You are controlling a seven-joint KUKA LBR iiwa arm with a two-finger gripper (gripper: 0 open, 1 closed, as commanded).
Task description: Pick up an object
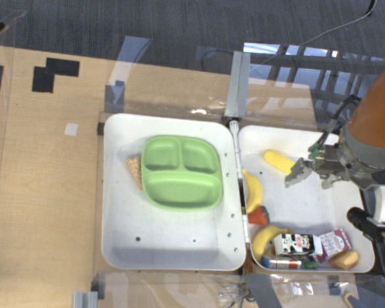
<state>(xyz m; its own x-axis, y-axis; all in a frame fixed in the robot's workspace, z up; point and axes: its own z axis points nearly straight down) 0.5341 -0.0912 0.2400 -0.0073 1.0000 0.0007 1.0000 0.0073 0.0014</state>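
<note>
Left bin [114,243] holds green plate [181,171]; right bin [312,140] toys.

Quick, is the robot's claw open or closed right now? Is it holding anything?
Gripper: open, holding nothing, poised over the right bin beside the corn cob.

Divided plate [180,171] in left bin [117,243]; corn cob [278,162] in right bin [259,138]

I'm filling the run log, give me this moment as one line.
gripper open, holding nothing | over right bin | corn just beside it | green plate in left bin
</note>
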